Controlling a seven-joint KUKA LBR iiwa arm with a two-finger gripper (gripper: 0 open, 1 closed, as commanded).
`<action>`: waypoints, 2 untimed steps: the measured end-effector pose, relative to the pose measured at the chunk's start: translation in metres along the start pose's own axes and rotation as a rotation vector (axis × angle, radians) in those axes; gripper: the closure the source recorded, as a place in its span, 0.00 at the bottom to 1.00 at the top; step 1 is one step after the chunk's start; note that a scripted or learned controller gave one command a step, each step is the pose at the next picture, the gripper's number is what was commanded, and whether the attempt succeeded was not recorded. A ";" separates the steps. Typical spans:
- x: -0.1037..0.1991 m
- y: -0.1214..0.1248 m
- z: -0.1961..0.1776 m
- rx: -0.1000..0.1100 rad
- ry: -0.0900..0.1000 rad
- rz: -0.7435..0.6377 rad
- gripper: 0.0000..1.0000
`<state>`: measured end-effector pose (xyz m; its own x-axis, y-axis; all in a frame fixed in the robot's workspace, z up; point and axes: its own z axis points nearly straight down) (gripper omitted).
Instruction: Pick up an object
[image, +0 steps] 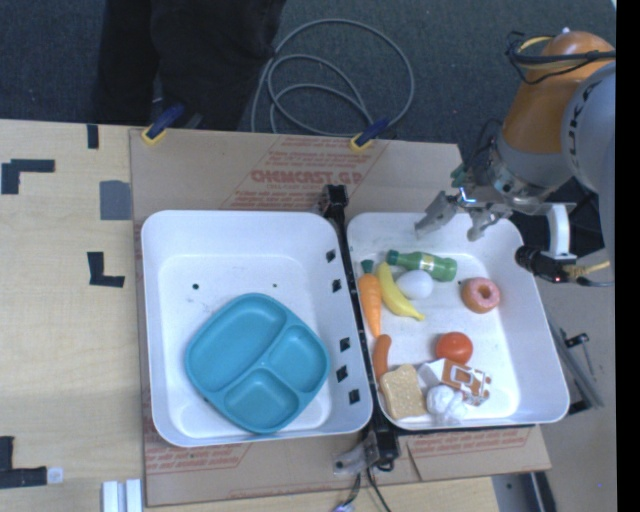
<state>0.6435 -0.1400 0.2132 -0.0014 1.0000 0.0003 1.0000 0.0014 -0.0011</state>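
Camera view: the robot's hand (459, 219) hangs with its fingers spread and nothing between them over the far edge of the right bin (530, 330), just beyond a green bottle (424, 264), banana (398, 292), carrot (370, 302) and doughnut (481, 294); a blue plate (257, 362) lies in the left bin (170, 250).

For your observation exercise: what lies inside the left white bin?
Inside the left white bin lies one blue plastic divided plate, its three compartments bare. The bin floor beneath the plate is covered.
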 end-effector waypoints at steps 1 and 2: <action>0.050 0.024 0.071 0.005 0.001 -0.004 0.00; 0.046 0.027 0.106 -0.017 -0.001 -0.003 0.00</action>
<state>0.6707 -0.0939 0.1068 -0.0039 1.0000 -0.0011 0.9999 0.0040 0.0157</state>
